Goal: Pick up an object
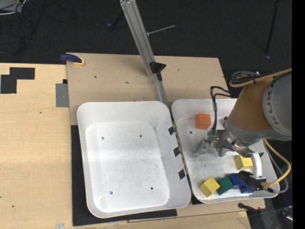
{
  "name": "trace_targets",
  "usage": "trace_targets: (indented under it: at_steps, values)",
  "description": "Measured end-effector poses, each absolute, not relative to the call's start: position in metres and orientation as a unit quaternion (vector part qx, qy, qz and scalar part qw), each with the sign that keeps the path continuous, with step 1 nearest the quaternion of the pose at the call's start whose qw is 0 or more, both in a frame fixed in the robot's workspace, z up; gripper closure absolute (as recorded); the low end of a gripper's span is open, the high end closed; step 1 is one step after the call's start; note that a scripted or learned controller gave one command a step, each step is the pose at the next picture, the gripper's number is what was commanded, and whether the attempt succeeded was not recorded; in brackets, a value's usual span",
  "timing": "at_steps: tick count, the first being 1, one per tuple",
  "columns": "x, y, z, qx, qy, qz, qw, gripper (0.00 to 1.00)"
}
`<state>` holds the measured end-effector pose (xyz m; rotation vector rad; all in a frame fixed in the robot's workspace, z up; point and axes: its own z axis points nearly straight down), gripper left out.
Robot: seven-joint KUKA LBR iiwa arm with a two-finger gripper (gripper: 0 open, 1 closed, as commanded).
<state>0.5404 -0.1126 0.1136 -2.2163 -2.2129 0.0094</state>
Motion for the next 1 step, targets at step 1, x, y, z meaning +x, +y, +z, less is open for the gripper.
trace_targets:
  at_steps: [1]
  values:
    - [0.5415, -0.1155, 0.1271, -0.711, -0.703, 0.0014, 0.002, 1.0]
